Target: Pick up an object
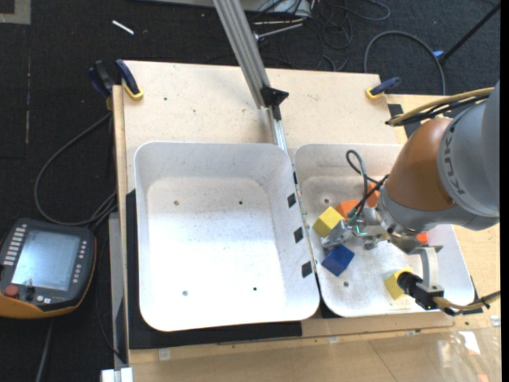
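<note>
At the far left, at about 8 o'clock from the bench's middle, a handheld control pad (pixel 44 267) lies on the dark floor. The wooden bench (pixel 199 102) carries two shallow white bins side by side. The left bin (pixel 151 173) takes up the middle of the view. A slanted metal rail (pixel 242 42) runs from 12 o'clock down to the seam between the bins.

In the right bin (pixel 322 165) sit several small blocks. A yellow block (pixel 326 221) lies near the bin's left wall, tilted so its corners point roughly to 1 and 7 o'clock. At 5 o'clock from it, just beside, is a blue block (pixel 337 260), turned like a diamond with one corner toward 6 o'clock; neither block has a clear long axis. An orange block (pixel 350 208) shows at 2 o'clock from the yellow one, partly covered by the arm. Another yellow block (pixel 394 284) rests near the bin's lower edge at 5 o'clock.

The gripper (pixel 355 231) hangs low between the yellow, orange and blue blocks, under the grey arm with its orange band (pixel 421 173). Whether its fingers are spread or closed, I cannot tell, nor whether anything sits between them.
</note>
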`<action>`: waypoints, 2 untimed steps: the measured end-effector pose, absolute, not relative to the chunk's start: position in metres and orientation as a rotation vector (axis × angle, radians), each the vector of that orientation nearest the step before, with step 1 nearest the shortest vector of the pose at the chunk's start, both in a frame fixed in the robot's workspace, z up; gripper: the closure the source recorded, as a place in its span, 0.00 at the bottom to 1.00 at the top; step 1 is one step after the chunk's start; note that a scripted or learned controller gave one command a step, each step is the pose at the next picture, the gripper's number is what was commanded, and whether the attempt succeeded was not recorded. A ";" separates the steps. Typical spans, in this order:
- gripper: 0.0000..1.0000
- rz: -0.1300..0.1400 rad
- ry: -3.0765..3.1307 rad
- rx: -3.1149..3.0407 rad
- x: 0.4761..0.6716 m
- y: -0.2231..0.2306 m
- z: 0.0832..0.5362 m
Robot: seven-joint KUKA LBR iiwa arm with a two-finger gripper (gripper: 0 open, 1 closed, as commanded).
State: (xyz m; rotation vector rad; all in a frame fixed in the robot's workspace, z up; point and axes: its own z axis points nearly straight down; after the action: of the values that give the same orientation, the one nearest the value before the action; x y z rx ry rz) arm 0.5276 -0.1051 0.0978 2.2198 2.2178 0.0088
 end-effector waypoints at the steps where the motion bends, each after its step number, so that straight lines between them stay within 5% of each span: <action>1: 0.00 0.009 2.220 2.211 0.562 -0.094 0.200; 2: 0.00 0.004 2.219 2.225 0.552 -0.102 0.096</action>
State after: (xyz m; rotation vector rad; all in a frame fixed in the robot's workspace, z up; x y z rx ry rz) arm 0.5515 -0.1019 0.0958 2.2249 2.2193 0.0042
